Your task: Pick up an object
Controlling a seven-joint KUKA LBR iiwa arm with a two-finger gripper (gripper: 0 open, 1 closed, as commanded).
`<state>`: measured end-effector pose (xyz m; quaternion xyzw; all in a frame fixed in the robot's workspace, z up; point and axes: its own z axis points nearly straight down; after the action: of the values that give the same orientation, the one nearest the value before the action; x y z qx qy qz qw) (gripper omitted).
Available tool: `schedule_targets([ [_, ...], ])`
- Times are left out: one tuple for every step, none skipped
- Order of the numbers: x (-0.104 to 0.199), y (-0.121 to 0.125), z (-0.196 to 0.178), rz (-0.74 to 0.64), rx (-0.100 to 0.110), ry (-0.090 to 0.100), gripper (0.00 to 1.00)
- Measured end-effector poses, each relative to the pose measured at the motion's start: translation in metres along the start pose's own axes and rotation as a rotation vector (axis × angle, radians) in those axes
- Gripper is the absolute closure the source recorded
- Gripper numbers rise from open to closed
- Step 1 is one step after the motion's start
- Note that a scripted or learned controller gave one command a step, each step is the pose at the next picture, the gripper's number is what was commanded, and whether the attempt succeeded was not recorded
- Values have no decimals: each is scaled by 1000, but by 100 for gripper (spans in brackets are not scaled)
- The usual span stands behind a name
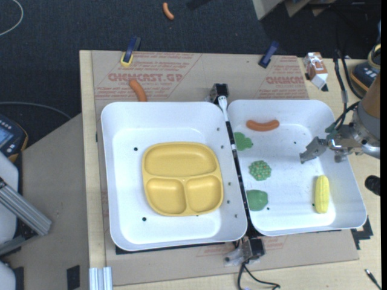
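Hovering over the right bin (pixel 341 116), the gripper (pixel 314 150) comes in from the right edge with its grey fingers pointing left and slightly down; at this angle I cannot tell whether they stand apart or together, and nothing shows between them.

Several small toy foods lie in that bin. Closest to the gripper is the yellow corn cob (pixel 321 193), lying lengthwise near the right wall, toward the near side and apart from everything else. An orange sausage (pixel 262 125) rests at the far side. Along the left wall sit three green pieces: a leafy one (pixel 242 141), a bumpy round one (pixel 260 170) and a smooth one (pixel 256 199) nearest the front. The left bin (pixel 121 162) holds a yellow divided plate (pixel 181 178). A second sausage (pixel 138 90) lies outside on the cardboard (pixel 181 71).

Judging by position, the corn cob looks the likeliest target. It is probably light, hollow plastic, stiff rather than soft, with a rounded and somewhat slick surface that could roll or squirt out under a poor pinch. The best hold seems to be across its narrow middle, fingers closing on the two long sides, square to its length. Its closeness to the right wall may crowd one finger.
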<state>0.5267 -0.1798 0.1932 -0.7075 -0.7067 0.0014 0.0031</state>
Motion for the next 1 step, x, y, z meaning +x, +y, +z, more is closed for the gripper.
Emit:
schedule_targets([
  [-1, -2, 64, 0, 2, 1, 0],
])
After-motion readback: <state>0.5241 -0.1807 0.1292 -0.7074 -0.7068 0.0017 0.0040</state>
